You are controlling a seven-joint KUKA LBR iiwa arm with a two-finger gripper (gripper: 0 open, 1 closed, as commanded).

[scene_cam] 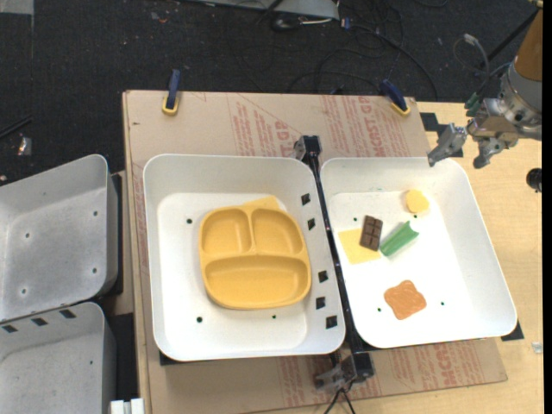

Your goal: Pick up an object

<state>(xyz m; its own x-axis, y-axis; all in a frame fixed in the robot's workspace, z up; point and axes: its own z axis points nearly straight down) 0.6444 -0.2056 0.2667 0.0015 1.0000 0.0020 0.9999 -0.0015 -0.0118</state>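
Hovering with fingers spread and nothing between them, the gripper (467, 146) sits just off the upper right corner of the right bin (483, 257).

The left bin (172, 257), touching the right bin's left wall, carries a yellow divided tray (255, 258). Inside the right bin: a pale yellow square (353, 247) at left-centre, with a brown chocolate bar (371, 232) overlapping its upper right corner; a green block (399, 239) tilted just right of the bar; an orange piece (404, 299) below these; a small yellow round piece (417, 201) nearest the gripper's corner.
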